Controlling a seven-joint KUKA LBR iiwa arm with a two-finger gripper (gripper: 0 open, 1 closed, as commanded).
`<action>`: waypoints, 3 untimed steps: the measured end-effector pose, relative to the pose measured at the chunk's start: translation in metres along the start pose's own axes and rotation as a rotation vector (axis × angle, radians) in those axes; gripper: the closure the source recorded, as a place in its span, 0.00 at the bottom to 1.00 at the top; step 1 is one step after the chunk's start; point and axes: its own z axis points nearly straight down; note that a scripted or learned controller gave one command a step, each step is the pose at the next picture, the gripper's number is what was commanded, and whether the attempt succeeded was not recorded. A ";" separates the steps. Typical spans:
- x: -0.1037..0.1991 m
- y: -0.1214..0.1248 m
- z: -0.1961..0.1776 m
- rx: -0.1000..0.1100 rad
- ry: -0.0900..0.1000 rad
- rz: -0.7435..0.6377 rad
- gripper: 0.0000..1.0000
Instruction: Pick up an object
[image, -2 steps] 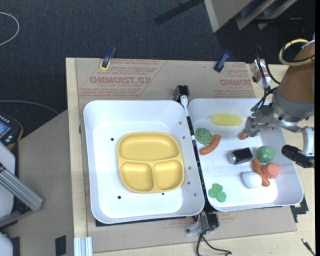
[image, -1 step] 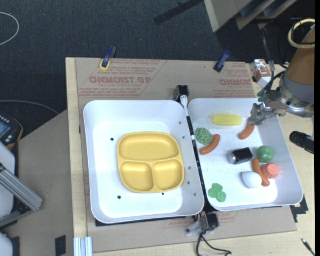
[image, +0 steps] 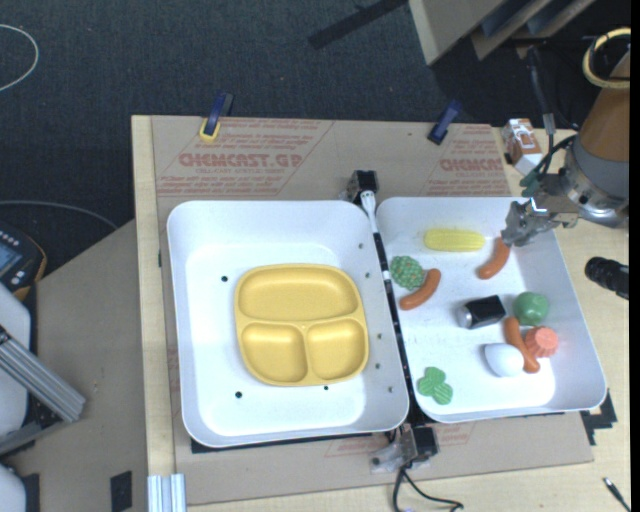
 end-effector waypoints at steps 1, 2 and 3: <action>0.059 -0.020 -0.006 0.008 0.005 -0.004 1.00; 0.113 -0.046 -0.005 0.009 0.005 -0.004 1.00; 0.154 -0.059 -0.007 0.008 0.005 -0.003 1.00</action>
